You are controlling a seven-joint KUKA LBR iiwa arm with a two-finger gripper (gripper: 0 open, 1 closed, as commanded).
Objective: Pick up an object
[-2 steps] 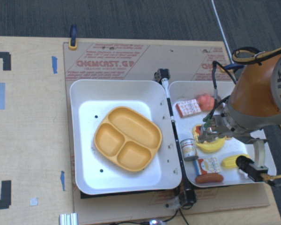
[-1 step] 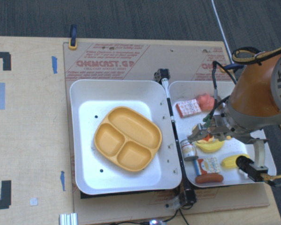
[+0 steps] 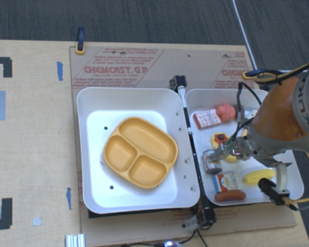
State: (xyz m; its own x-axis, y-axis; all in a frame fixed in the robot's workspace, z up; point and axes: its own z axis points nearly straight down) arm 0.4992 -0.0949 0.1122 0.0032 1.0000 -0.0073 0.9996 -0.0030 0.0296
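Right bin (image 3: pixel 298 181): tool (image 3: pixel 212 162) low at left wall, fingers apart, nothing between. Candidates: hot dog (image 3: pixel 229 195), banana (image 3: pixel 258 176), pink ball (image 3: pixel 226 111). Left bin (image 3: pixel 87 138): yellow divided plate (image 3: pixel 140 152). Risk: clutter crowds fingers; wall blocks closing; grasp likely misses.

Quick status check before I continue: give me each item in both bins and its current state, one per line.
Divided yellow plate: flat in the left bin, compartments bare.
Pink toy: resting in the right bin, far end.
Red-and-white box: lying flat beside it.
Yellow banana: lying loose.
Hot dog: lying at near wall.
Gripper: low over the right bin.
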